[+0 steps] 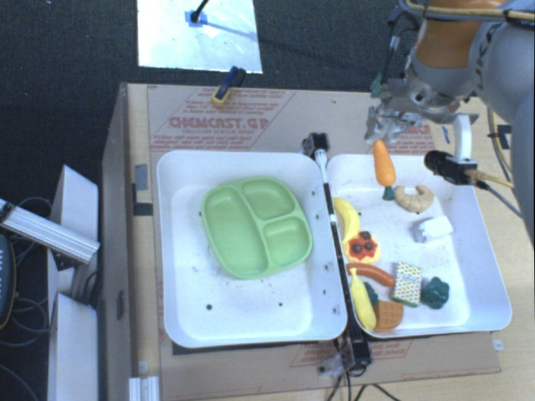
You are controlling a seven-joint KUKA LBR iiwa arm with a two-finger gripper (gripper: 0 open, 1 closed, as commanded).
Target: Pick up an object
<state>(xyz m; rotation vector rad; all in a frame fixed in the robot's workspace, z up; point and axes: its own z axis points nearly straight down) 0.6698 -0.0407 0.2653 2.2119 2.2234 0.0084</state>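
An orange carrot (384, 164) with a green stem end hangs upright over the back left part of the right bin (476, 249). Its upper tip sits between the fingers of my gripper (384, 134), which is shut on it. The arm's orange band and grey wrist rise above, toward the top right. Lower in the same bin lie a croissant (415, 197), a white block (430, 228), a banana (347, 217), a red-topped yellow piece (362, 246), a sausage (372, 274), a checkered box (407, 282) and a broccoli piece (435, 291).
The left bin (180, 307) holds a green divided plate (257, 226). A black clamp (317, 145) sits at the back of the rim between the bins. A black cable and connector (451, 167) hang by the right bin's back edge.
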